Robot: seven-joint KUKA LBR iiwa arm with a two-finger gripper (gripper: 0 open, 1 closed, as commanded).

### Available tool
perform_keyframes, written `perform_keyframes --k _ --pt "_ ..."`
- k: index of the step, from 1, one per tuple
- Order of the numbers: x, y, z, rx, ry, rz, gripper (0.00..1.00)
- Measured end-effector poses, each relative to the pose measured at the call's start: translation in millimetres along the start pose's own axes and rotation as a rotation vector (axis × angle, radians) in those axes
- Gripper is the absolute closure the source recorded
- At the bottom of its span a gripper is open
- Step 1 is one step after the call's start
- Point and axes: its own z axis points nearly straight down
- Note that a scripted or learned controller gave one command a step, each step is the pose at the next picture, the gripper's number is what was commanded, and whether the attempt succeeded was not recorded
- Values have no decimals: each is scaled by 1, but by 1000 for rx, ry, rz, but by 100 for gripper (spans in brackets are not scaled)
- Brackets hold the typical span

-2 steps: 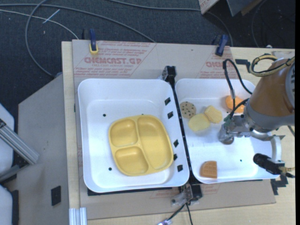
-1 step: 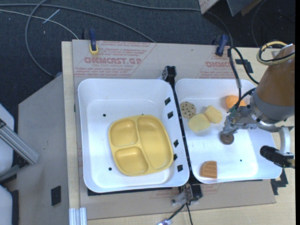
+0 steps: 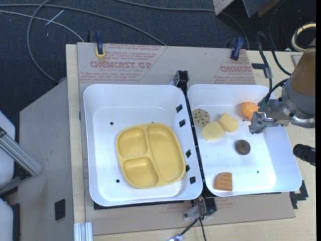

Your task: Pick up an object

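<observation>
White bins (image 3: 95, 134) side by side, my claw (image 3: 257, 123) over the right one.

Largest, a yellow divided tray (image 3: 149, 154) lies far off in the other bin. Nearer: a pale yellow piece (image 3: 213, 131), an orange ball (image 3: 248, 109) just beside my claw, a small brown disc (image 3: 243, 147) below it. Claw's spread I cannot tell.

This is a robotics lab or test cell, not a home or shop. A plywood-like bench (image 3: 150, 59) covered in protective sheeting printed with a maker's name is held by blue clamps (image 3: 100, 44) at its far edge. Two white bins (image 3: 95, 149) sit fixed side by side on it. Loose cables (image 3: 45, 14) trail over dark carpet beyond the far edge, and an aluminium frame rail (image 3: 17, 152) stands off the left edge.
</observation>
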Motion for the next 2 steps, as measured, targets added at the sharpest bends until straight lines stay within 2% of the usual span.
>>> perform_keyframes --k 1,2 --pt "0 2 -50 0 0 0 100" --pt "55 28 -33 6 2 -5 100"
